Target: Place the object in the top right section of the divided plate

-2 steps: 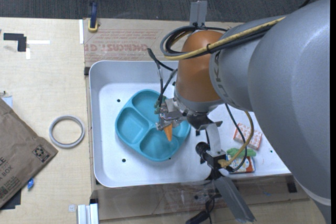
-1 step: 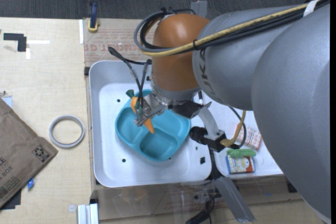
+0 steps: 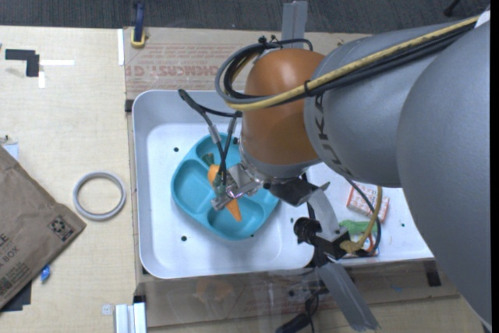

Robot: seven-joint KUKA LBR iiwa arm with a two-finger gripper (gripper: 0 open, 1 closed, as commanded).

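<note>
A blue divided plate (image 3: 191, 187) lies in the left white bin (image 3: 152, 168), partly under the arm's orange wrist band. My gripper (image 3: 230, 195) hangs low over the middle of the plate. An orange object, carrot-like, shows on both sides of the gripper's tip. One end (image 3: 213, 171) lies toward the plate's upper part and the other end (image 3: 234, 209) toward its lower right section. The gripper's metal tip crosses the object's middle and hides it. Whether the object rests on the plate or hangs just above it is unclear.
A grey tape ring (image 3: 99, 194) and a brown cardboard box (image 3: 23, 238) lie on the bench left of the bins. The right bin (image 3: 405, 238) holds a red-and-white packet (image 3: 362, 203) and a green item (image 3: 355, 228). Black cables hang around the wrist.
</note>
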